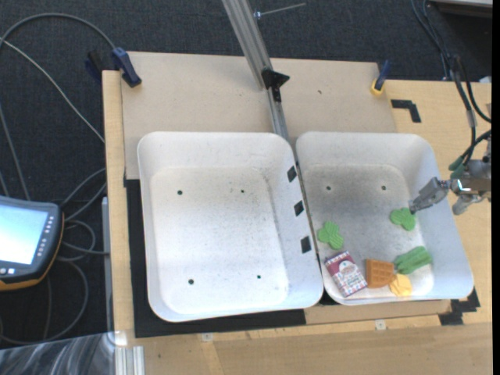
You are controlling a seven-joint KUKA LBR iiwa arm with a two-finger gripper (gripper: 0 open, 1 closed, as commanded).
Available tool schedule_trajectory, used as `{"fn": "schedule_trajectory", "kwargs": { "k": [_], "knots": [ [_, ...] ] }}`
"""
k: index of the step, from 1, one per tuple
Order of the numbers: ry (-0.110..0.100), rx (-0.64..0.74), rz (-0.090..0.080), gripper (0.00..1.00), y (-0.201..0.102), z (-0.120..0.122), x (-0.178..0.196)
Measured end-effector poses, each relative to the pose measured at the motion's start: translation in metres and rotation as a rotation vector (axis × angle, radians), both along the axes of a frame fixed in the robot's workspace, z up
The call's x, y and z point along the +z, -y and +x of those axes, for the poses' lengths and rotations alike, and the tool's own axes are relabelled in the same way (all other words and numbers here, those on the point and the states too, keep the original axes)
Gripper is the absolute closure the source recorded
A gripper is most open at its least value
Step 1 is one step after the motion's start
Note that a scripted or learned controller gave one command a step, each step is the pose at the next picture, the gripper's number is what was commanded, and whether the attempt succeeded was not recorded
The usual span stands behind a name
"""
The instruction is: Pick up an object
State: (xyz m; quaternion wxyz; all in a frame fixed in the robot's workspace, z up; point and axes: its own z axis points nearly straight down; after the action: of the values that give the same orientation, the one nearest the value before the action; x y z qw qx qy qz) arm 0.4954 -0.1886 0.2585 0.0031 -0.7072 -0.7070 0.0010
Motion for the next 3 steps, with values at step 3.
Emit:
{"fn": "schedule_trajectory", "kwargs": {
  "k": [3],
  "knots": [
    [-0.002,-0.001,0.001,0.00,0.009,-0.008,-0.099]
  ]
}}
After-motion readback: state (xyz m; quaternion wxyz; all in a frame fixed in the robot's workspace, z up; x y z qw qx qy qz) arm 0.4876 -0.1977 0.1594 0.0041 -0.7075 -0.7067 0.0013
